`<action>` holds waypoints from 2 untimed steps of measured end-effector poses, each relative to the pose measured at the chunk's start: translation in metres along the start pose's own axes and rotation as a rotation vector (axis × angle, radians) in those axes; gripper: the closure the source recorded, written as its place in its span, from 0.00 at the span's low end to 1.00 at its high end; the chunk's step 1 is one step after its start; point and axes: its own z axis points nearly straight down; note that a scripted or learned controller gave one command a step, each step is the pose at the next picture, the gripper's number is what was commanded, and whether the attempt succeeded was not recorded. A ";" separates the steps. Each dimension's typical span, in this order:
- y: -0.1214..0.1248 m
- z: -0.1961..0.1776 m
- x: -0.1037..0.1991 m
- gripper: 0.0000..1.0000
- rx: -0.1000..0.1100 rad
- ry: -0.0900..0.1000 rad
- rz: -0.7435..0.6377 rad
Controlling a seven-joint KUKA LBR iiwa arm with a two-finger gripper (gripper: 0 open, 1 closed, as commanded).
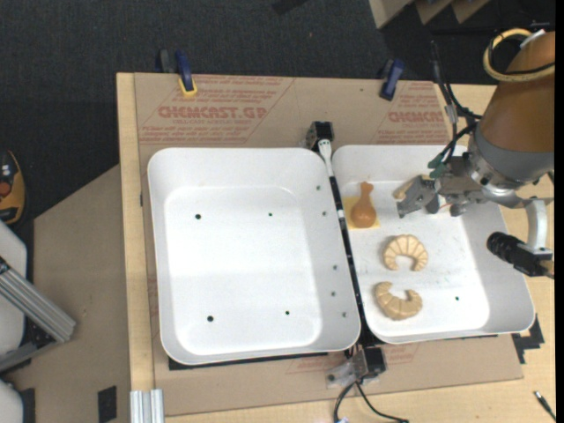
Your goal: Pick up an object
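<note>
Two croissants (404,253), perhaps one pear (362,207)

desk (264,104): brown board printed with red lettering | clamps: two blue ones on the far edge, left clamp (184,70), right clamp (391,78) | floor (132,25): dark carpet | cables (361,395): trailing off the near edge

The cardboard-topped counter (264,104) bears two white bins: the left bin (247,254) at nine o'clock, the right bin (458,315) at three.
</note>
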 end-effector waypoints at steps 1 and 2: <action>0.000 0.137 0.008 0.00 0.004 0.001 0.002; 0.002 0.120 0.007 1.00 -0.004 -0.002 0.003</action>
